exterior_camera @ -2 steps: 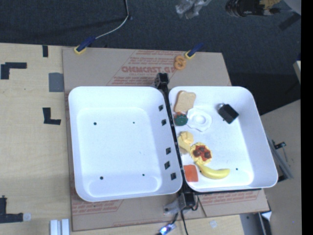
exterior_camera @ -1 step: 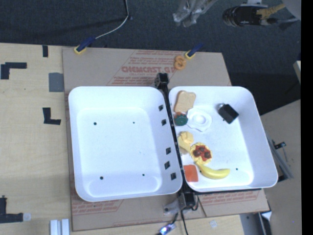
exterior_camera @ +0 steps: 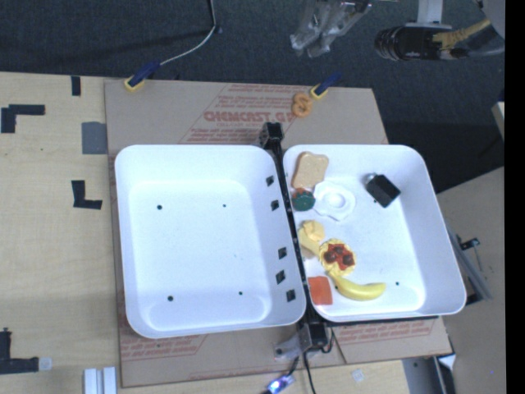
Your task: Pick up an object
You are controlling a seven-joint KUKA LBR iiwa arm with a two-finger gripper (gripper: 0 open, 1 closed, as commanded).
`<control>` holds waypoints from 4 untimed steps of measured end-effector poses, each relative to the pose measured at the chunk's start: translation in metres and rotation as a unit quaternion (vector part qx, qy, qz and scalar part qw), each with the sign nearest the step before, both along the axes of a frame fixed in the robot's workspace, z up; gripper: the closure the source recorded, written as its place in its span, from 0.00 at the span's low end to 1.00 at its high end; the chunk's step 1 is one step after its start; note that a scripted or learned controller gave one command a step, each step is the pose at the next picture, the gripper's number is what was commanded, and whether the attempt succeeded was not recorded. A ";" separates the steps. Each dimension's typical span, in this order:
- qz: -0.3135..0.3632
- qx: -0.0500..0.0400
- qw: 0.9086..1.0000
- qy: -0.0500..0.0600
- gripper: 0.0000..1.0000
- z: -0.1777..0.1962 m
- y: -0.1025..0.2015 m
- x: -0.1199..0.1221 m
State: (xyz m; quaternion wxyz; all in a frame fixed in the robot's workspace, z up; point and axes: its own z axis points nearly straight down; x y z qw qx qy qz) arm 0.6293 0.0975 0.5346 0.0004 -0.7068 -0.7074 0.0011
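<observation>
The gripper (exterior_camera: 314,38) hangs high above the bench at the top of the camera view, over the dark floor beyond the far edge of the cardboard sheet (exterior_camera: 246,117), well apart from both bins. Its pale, translucent fingers (exterior_camera: 305,35) point down and to the left; nothing sits between them, but whether they are parted or closed cannot be told from this slant. The grey arm (exterior_camera: 426,6) reaches in from the upper right. The left bin (exterior_camera: 131,220) shows only its white floor with a few small dark dots. All the objects lie in the right bin (exterior_camera: 426,220), mostly crowded along its left wall. A slice of toast (exterior_camera: 310,171) lies near the far left corner, with a small dark green round piece (exterior_camera: 304,199) just below it. Beside these rests a white fried-egg shape (exterior_camera: 334,200). A small black block (exterior_camera: 381,190) sits apart, toward the far right of the bin. Nearer the camera, a pale yellow piece (exterior_camera: 310,236) touches a yellow item with red topping (exterior_camera: 338,255). Below that, a banana (exterior_camera: 358,289) lies curved along the near side, with an orange-red block (exterior_camera: 319,290) just beside its left end. A small orange ring (exterior_camera: 302,103) rests on the cardboard beyond the bins, next to a blue-and-yellow clamp (exterior_camera: 326,84).
</observation>
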 end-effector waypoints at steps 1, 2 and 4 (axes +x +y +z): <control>0.002 0.000 1.000 0.005 1.00 -0.081 0.021 -0.065; 0.001 0.001 1.000 -0.005 1.00 -0.004 0.030 -0.063; 0.002 0.002 1.000 -0.005 1.00 -0.115 0.138 -0.005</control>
